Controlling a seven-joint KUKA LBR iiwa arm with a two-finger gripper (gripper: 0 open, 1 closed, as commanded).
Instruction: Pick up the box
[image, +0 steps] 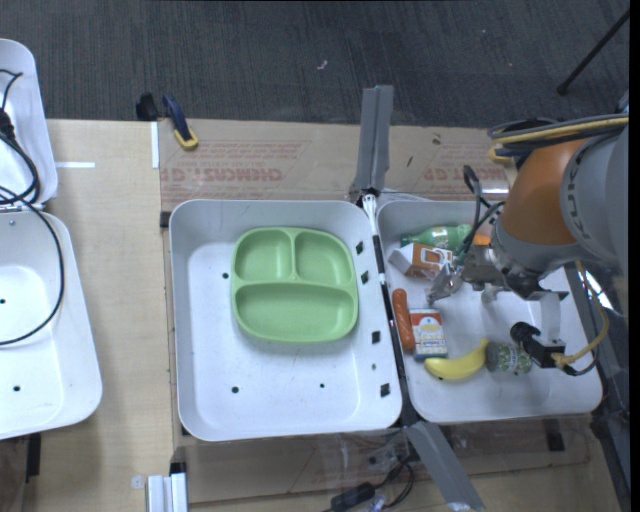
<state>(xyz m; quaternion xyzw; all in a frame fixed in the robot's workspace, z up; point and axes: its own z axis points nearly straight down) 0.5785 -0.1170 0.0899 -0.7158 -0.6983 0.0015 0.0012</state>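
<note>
The box (428, 334) lies flat in the right bin (520, 400), in the lower middle of the frame, close to that bin's left wall. It is not lifted, so the task is not yet done. A red tube (402, 318) lies just beside it on the left, and a banana (457, 364) touches or almost touches its lower right corner.

The gripper (447, 284) hangs a little above and to the right of the box in the frame, near a brown packet (428, 262) and a green bag (440, 238). Its two fingers look parted, and nothing is seen between them.

I judge that the reach is only partly made: the gripper must come over the box, go down, close and lift. The left bin (200, 400) holds a green tray (294, 285).
</note>
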